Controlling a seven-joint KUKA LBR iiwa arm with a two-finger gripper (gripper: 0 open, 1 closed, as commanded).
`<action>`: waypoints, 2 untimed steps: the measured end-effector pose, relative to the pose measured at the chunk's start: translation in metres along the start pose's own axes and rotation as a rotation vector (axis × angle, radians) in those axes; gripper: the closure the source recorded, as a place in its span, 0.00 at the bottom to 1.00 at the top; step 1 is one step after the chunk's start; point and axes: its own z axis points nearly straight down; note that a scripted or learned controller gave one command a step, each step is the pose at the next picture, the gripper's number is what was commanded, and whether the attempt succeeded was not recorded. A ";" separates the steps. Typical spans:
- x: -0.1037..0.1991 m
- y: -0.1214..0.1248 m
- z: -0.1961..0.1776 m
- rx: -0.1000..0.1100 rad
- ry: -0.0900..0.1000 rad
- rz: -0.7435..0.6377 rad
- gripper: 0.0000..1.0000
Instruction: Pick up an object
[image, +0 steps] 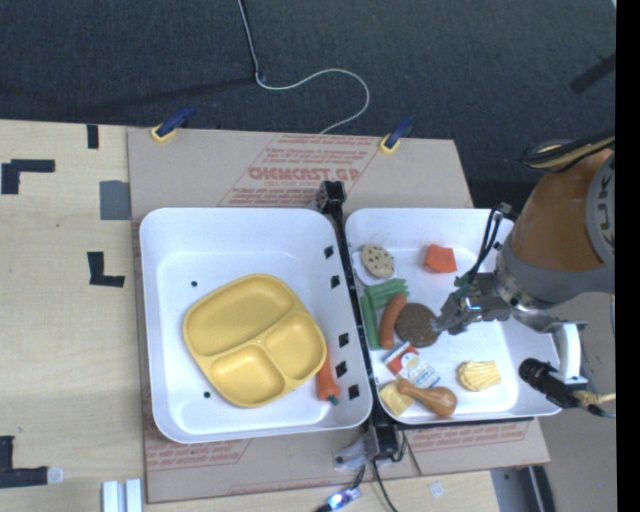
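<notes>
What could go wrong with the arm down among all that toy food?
The end effector sits right beside the brown patty, which touches the sausage and green beans. Crowding like that could make it nudge neighbours or miss its grasp. The carrot leaning against the left bin's wall looks awkward to reach.

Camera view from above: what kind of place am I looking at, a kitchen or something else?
Probably a robot test bench, not a kitchen. A robot arm reaches over two white bins clamped on cardboard. The food, such as the cookie and the yellow divided plate, looks like toy plastic.
</notes>
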 end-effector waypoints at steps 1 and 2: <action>0.000 0.000 -0.031 0.001 0.000 0.000 1.00; 0.042 0.031 -0.039 0.001 0.001 -0.005 1.00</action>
